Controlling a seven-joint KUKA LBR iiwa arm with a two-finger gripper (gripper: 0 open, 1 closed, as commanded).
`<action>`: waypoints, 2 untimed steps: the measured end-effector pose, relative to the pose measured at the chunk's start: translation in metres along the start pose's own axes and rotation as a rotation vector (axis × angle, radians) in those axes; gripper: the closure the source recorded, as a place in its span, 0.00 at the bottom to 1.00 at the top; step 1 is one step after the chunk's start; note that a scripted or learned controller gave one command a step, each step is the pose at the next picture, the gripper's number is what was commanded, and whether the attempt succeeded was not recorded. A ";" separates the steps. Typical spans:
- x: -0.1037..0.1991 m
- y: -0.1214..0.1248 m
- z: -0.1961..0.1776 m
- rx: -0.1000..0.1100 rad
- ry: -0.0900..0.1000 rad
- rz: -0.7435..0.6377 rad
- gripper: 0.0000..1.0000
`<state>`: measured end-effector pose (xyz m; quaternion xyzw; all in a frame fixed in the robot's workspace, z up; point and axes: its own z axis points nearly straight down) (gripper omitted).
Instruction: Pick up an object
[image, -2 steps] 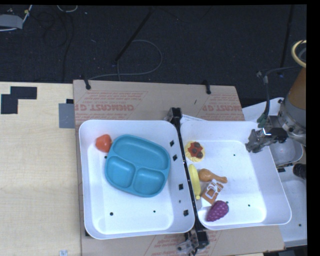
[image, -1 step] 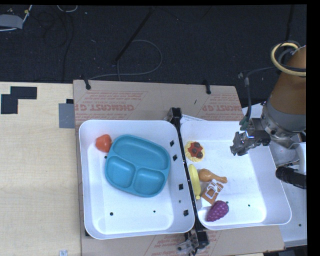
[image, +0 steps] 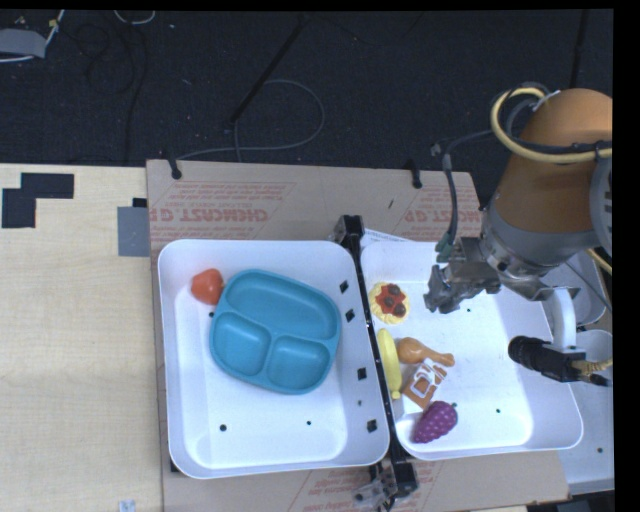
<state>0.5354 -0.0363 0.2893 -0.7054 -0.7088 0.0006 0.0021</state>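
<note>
My gripper (image: 447, 293) hangs over the upper middle of the right bin (image: 520, 420), just right of a small round pizza toy (image: 389, 302). Below it lie a chicken drumstick (image: 424, 352), a yellow banana (image: 388, 362) along the bin's left wall, a small waffle-like piece (image: 426, 383) and a bunch of purple grapes (image: 435, 421). Nothing shows between the gripper's tips. In the left bin (image: 260, 450) sits a blue divided plate (image: 274, 330) with a red-orange tomato (image: 207, 286) at its upper left.
A black divider bar (image: 365, 340) runs between the two bins. A black cylindrical part (image: 545, 358) of the rig juts in over the right bin's right side. Cardboard (image: 250, 200) lies under the bins, on a pale wooden bench (image: 70, 350).
</note>
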 end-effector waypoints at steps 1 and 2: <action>0.055 0.012 0.010 0.000 -0.001 0.000 1.00; 0.107 0.016 0.014 0.000 -0.001 0.000 1.00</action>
